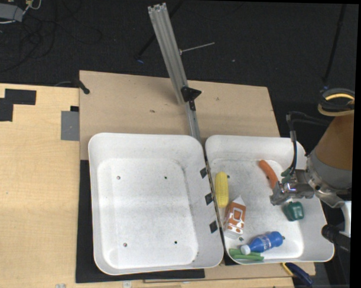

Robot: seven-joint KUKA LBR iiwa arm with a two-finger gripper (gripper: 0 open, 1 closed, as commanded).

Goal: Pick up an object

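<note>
table (140,106): light wood board, carries both bins; paler wood panel with black patches off to its left
left bin (103,161): shallow, white, speckled floor with four small dark dots, nothing lying in it
metal rail (171,57): grey extrusion slanting from top centre down to the seam between the bins, black bracket partway along
right bin (251,146): shallow, white, touching the left bin along the seam, black clips on that shared edge; all objects are in here
corn cob (221,188): yellow, upright along the bin's left side, just beside the divider
carton (235,216): small orange-and-white pack, directly below the corn cob, tilted
green stick (246,254): thin green item at the bin's bottom edge, under the bottle's cap end
bottle (263,242): blue with white cap, lying on its side near the bottom edge, cap pointing left
carrot (268,170): orange, slanted, upper middle of the bin, its lower end close to the end effector
end effector (287,191): metallic, low over the bin's right part, between carrot and green block; finger state cannot tell, too small and cluttered
green block (294,210): dark green, just below-right of the end effector, resting on the bin floor
arm (337,152): grey with orange band, entering from the right
</note>
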